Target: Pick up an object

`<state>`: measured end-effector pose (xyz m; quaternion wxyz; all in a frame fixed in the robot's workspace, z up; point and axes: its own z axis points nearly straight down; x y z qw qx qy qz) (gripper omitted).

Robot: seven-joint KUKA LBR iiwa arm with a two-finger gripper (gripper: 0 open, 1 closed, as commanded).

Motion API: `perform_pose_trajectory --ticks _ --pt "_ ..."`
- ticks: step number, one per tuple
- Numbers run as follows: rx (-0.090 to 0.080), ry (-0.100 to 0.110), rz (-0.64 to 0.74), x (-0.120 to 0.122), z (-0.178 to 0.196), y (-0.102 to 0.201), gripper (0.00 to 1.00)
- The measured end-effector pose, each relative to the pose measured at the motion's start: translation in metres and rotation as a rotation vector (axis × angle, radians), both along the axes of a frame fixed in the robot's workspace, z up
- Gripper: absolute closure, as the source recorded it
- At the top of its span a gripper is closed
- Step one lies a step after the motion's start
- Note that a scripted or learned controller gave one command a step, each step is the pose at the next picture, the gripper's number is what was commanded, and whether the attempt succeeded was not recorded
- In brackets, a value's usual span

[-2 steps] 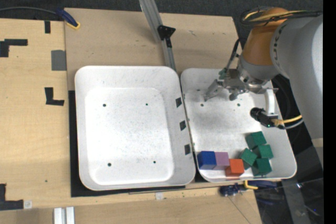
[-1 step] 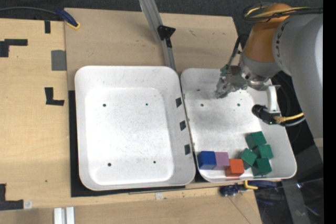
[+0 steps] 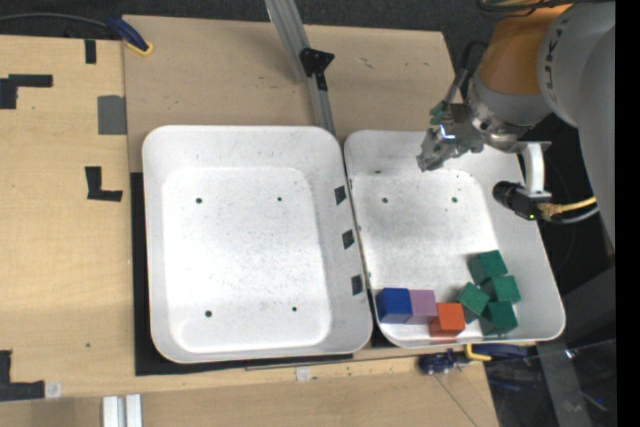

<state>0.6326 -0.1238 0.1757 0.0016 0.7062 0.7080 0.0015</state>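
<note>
Legible text, labels, brands, numbers, signs: none.

Arm: dark marks on the grey shell beside the orange band, too blurred to read as letters.

Bench: black tape pieces and one grey patch, plain shapes, no writing.

Left bin: four dark dots on the floor, speckling, no characters.

Right bin: dark dots likewise, no characters.

Blocks: blue, purple, orange and green faces, all unmarked as far as the view resolves.
</note>
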Motion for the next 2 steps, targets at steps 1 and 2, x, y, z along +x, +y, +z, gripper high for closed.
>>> perform_pose_trajectory --ticks 1,2 --pt "0.0 0.0 0.0 0.0 0.049 0.01 1.0" --pt "0.0 0.0 -0.001 -0.004 0.093 0.014 1.0"
